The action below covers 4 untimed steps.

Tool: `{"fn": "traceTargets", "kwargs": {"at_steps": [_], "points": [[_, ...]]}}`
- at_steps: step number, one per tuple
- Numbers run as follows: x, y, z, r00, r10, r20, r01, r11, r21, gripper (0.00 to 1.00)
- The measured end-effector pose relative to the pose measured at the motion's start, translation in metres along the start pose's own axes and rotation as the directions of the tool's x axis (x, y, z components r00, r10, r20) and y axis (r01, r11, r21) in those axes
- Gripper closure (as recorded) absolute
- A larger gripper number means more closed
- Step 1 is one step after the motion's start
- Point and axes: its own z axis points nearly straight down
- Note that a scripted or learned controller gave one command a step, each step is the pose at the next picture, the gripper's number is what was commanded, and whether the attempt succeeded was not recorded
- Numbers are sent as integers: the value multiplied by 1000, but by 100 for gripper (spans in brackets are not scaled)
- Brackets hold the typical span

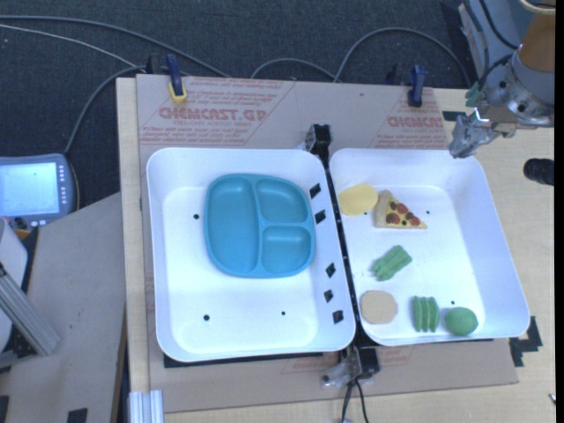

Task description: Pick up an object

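Observation:
The right bin (493, 236) holds several toy foods: a yellow piece (357, 199), a pizza slice (398, 212), a green ridged piece (390, 262), a tan round (379, 307), a green striped piece (425, 314) and a green ball (461, 321). My gripper (463, 139) hangs above the bin's far right corner, apart from all of them, with nothing seen in it.
A blue sectioned plate (260, 226) lies in the left bin (176, 263). Black clips (319, 137) sit along the divide between the bins. Blue clamps (176, 85) hold the board at the back. A small screen (31, 186) stands at the left.

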Motion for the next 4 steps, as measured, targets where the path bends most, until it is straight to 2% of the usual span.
{"fn": "traceTargets", "kwargs": {"at_steps": [2,3,4], "points": [[98,-36,-7,1000,-3,-5,3,1000,11,100],[157,-53,4,1000,-3,-5,3,1000,12,100],[215,-57,19,1000,-5,-5,5,1000,12,100]]}}
